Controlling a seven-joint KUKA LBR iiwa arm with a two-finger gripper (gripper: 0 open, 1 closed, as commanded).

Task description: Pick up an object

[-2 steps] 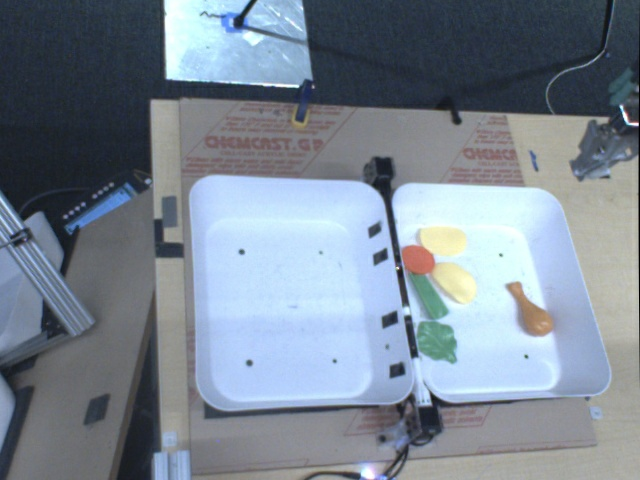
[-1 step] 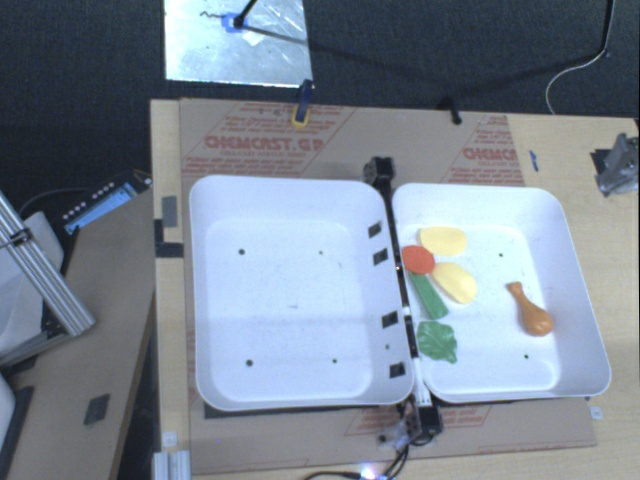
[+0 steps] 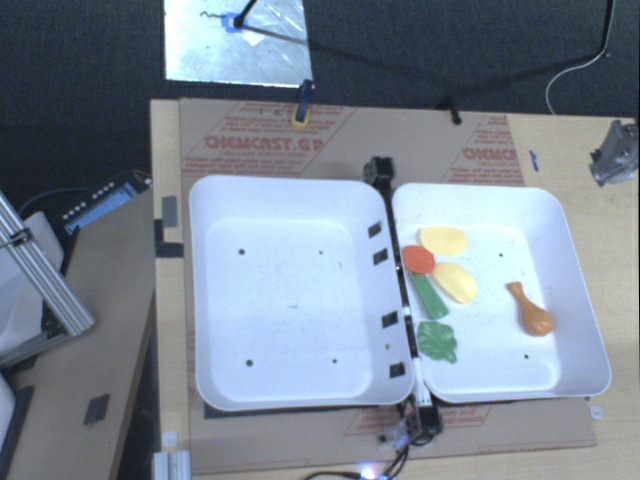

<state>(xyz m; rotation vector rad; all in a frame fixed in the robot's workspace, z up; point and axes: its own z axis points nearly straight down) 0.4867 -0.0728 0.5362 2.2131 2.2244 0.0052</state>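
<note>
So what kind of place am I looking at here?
Probably a robotics test bench: two shallow white plastic bins sit side by side on a board, with toy food like a brown plastic drumstick and yellow oval piece.

Left white bin (image 3: pixel 290 293) on the tabletop (image 3: pixel 250 138), shiny metal sheet (image 3: pixel 236 26) beyond the bin's far side, yellow clip (image 3: pixel 300 116) between sheet and bin, aluminium rail (image 3: pixel 45 278) left of the bin

Bins: two shallow white, left bin (image 3: pixel 290 298) and right bin (image 3: pixel 560 268)
Contents of right bin, five toy foods:
- yellow pieces, two: upper (image 3: pixel 442 240), lower (image 3: pixel 455 282)
- orange-red disc, one (image 3: pixel 418 260)
- green vegetable, one (image 3: pixel 432 323)
- brown drumstick, one (image 3: pixel 529 309)
</note>
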